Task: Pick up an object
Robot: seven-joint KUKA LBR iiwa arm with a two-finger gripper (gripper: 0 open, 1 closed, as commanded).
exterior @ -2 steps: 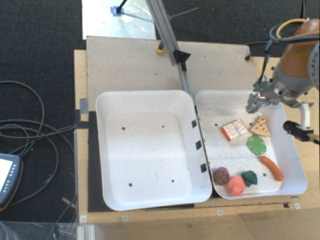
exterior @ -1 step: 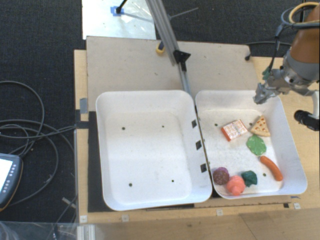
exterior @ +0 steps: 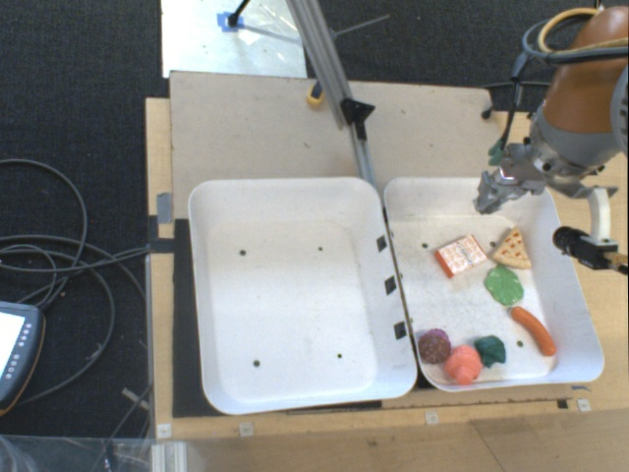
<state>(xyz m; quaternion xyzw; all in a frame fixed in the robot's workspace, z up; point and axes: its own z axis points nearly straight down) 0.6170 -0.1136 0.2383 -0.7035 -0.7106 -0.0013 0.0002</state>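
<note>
The gripper hangs over the right bin's far side; I cannot tell its state. Descending squarely over the orange cracker block, just nearer, looks easiest, since it lies apart from the pizza slice.

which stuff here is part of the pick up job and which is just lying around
Job: claw; right bin holding orange box, pizza slice, green leaf, sausage, teal piece, pink piece, purple piece.
Lying about: left bin, cables, tablet.
</note>
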